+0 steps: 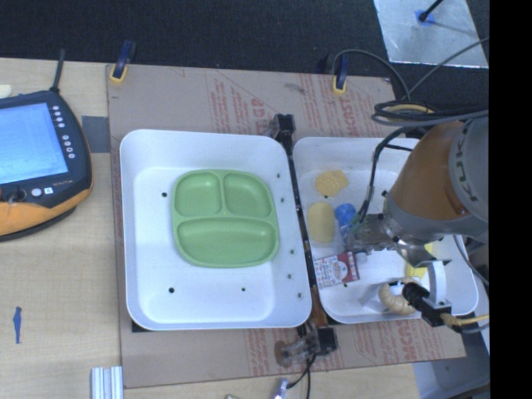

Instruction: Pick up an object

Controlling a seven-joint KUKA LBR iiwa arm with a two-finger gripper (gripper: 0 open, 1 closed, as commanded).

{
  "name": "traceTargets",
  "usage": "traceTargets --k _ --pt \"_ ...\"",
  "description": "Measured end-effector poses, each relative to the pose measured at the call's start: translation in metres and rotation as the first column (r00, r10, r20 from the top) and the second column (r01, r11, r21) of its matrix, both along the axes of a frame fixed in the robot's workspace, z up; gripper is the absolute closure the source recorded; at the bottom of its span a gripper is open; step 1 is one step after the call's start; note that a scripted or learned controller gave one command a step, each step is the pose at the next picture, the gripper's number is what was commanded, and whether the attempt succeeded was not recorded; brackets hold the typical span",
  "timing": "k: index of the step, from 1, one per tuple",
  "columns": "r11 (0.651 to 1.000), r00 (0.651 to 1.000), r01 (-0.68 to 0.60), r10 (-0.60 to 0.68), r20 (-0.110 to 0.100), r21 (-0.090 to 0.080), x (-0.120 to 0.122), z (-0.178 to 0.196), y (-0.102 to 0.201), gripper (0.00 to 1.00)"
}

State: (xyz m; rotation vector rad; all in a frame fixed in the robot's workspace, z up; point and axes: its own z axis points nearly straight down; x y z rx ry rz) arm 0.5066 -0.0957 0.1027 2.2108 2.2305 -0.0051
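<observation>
Two bins: the left bin [145,248] carries a green plate [224,219]; the right bin [356,150] carries the small items.
Gripper: the gripper [363,238] sits low in the right bin, just beside the blue item [345,214] and just above the packet [337,269].
Grip state: released or clenched, I cannot tell from this slant; nothing can be seen held.
Likely target: the blue item, judged by nearness only. It lies mid-bin, touching or almost touching the pale lump [321,221].
Other items: a yellow disc [332,182] lies toward the far wall and a tan piece [392,298] toward the near wall.
Blue item handling: it looks small, light, and probably hard and smooth, so it may skid or pop out of a pinch. Take it across its narrow width, centred.
Packet handling: light, flat card lying face up, with little to pinch. An edge would be the only hold.
Risk: crowding, since the pale lump could be nudged or caught along with the target.
</observation>
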Motion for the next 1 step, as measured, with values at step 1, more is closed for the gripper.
traceTargets --k 1 --pt "1.000 1.000 -0.002 0.002 -0.001 -0.001 0.0000 0.0098 -0.0008 1.00"
